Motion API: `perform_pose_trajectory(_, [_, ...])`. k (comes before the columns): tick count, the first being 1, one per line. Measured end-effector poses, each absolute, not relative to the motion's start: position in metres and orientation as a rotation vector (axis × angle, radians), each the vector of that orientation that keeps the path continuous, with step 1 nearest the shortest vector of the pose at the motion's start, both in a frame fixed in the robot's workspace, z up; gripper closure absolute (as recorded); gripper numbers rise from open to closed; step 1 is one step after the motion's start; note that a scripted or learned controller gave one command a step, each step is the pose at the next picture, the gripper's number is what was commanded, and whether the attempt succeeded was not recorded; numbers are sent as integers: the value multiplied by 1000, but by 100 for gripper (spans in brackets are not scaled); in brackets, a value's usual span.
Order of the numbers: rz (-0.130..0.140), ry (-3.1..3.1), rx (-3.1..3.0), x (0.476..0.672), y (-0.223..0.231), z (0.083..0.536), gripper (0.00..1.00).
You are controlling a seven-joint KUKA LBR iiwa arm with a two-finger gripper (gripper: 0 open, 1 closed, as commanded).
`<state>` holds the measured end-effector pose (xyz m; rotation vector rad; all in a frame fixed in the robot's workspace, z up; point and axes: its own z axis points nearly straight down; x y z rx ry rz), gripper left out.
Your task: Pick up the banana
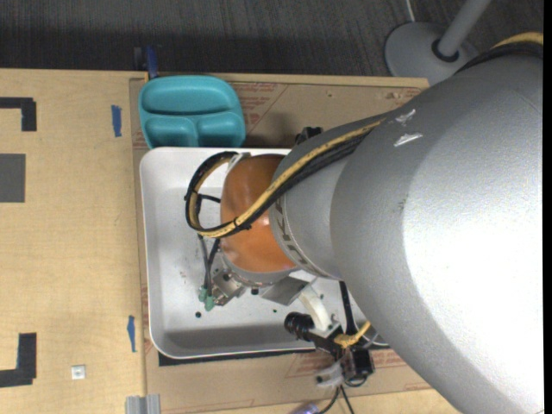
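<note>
The grey KUKA arm (431, 214) covers most of the right side and reaches down into the white bin (164, 231), its orange band (246, 214) sitting over the middle of that bin with a black and yellow cable (207, 205) looped off its left side. Behind the bin's far edge rests a teal divided tray (191, 110). The gripper (220, 290) hangs below the orange band, low over the bin's floor toward its near wall, seen from above so that its opening cannot be told, nor whether anything is in it. The banana cannot be made out anywhere on the bare floor to the bin's left or near side; if it lies in this bin it is likely hidden beneath the wrist, so its place relative to the gripper cannot be told. As a judgement, a banana is light, fairly firm yet bruisable, smooth-skinned and curved, best taken across its thick middle with gentle pressure.
</note>
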<state>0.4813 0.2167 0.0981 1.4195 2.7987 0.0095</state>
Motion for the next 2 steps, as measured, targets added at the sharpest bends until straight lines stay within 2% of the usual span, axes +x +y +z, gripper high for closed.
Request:
perform_pose_trajectory(1, [11, 2797, 1419, 482, 217, 108, 100])
perform_pose_trajectory(2, [1, 2337, 2099, 479, 215, 156, 100])
